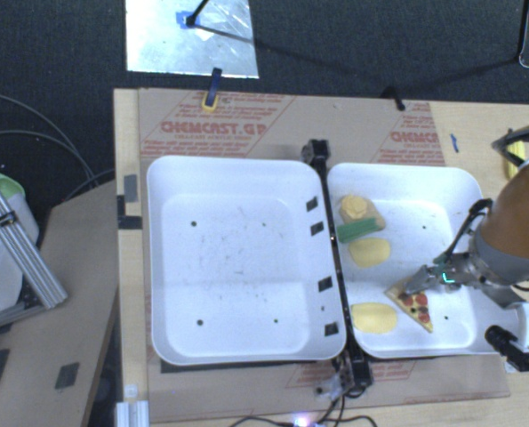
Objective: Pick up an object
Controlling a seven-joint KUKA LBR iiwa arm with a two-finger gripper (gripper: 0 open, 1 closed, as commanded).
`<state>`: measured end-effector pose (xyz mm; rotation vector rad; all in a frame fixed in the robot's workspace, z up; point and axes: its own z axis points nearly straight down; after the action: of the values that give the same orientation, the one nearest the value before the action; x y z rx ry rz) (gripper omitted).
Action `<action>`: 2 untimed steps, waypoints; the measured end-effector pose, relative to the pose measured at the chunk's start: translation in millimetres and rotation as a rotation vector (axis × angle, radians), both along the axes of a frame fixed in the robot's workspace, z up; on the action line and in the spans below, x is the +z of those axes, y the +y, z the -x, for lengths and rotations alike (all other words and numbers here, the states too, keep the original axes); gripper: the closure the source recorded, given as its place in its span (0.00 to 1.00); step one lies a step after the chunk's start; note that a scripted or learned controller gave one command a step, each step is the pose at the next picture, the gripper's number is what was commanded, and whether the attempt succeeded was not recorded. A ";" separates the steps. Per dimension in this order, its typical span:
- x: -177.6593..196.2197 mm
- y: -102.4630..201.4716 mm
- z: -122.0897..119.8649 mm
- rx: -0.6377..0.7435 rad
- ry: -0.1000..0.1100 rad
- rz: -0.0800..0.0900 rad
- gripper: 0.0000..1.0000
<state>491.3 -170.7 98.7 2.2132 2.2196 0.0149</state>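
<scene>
- Camera view, looking down at a slant: two shallow white bins sit side by side on the bench, the left bin (237, 256) bare of objects, the right bin (424, 194) holding all the toy food.
- Along the right bin's left side lie a tan bun-like piece (355, 208), a green block (359, 229) just below and touching it, a pale yellow oval (370, 252) under that, and a second yellow oval (374, 318) near the front wall.
- The toy pizza slice (415, 306) lies in the bin's front half, point toward the front right corner.
- The gripper (421, 283) reaches in from the right, its tip at the slice's upper crust edge, touching or just above it.
- Whether the jaws are released or clenched cannot be told; they are dark and small against the slice.
- Nothing is visibly held between them.
- Risk, as I judge it: the slice is flat and thin, so jaws closing from above may skate over it or only nudge it aside.
- A second risk: the tip sits at the slice's edge, not its middle, so a grip there could tip or drop it on lifting.
</scene>
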 end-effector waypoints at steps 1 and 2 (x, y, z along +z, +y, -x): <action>14.4 -12.2 4.1 -0.002 0.009 0.003 0.00; -12.4 45.3 2.0 0.003 0.003 0.004 0.00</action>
<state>489.3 -125.4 86.3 2.2101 2.2221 0.0066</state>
